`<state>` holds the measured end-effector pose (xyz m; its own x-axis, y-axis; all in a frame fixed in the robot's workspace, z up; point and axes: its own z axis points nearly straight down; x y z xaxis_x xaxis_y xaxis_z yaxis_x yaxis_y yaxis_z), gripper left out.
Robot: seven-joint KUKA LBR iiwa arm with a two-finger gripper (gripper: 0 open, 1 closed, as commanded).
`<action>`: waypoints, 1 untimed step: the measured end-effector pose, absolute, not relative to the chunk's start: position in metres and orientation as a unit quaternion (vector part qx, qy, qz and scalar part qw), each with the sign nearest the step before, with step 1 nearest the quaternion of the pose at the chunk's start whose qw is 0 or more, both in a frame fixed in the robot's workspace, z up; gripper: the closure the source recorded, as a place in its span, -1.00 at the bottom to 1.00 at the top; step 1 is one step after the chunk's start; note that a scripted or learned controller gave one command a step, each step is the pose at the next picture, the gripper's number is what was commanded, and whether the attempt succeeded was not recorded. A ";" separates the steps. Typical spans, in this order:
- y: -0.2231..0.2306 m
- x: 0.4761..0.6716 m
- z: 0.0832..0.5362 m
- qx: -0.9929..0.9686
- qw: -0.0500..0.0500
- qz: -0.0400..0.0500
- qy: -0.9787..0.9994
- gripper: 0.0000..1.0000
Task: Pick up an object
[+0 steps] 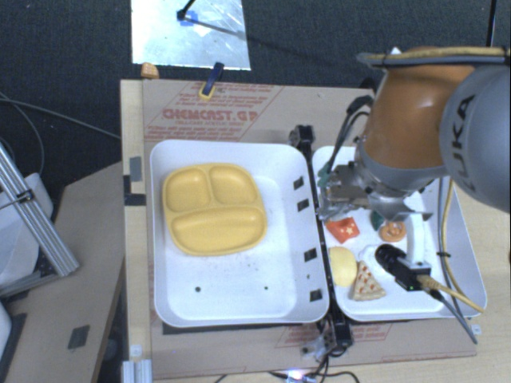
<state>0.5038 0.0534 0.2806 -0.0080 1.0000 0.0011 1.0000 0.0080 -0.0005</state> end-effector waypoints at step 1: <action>0.036 0.487 0.313 -0.707 -0.001 -0.002 -0.707 1.00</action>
